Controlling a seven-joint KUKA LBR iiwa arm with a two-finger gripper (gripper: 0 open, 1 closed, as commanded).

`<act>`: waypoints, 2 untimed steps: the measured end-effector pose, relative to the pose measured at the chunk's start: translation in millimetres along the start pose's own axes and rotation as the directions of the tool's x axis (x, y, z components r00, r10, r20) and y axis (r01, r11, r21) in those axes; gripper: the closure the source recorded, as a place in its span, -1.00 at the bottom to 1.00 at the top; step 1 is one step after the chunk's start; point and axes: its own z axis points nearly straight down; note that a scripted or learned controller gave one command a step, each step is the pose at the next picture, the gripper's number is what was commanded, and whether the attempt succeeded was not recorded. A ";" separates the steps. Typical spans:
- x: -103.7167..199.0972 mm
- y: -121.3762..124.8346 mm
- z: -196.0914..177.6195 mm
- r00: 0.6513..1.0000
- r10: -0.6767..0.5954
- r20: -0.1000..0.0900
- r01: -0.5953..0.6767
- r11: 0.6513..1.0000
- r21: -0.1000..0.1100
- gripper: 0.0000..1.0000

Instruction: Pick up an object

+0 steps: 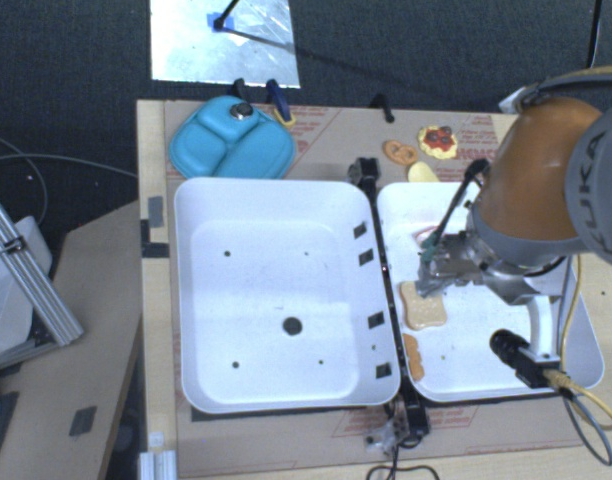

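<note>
Your gripper hangs low over the right bin, close to its left wall, just above the toast-like slice; you cannot tell its state from up here. That pale slice lies flat on the bin floor, with a smaller brown piece near it toward the front. Left bin sits alongside. Behind the bins you have a blue divided tray, a cookie-like piece, a pizza-like toy and a yellow piece.
</note>
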 end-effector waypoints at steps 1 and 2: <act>90.5 -0.3 -93.8 1.000 -0.006 -0.003 0.006 1.000 -0.004 1.00; 74.6 0.2 -282.6 1.000 0.004 -0.003 -0.004 1.000 -0.015 1.00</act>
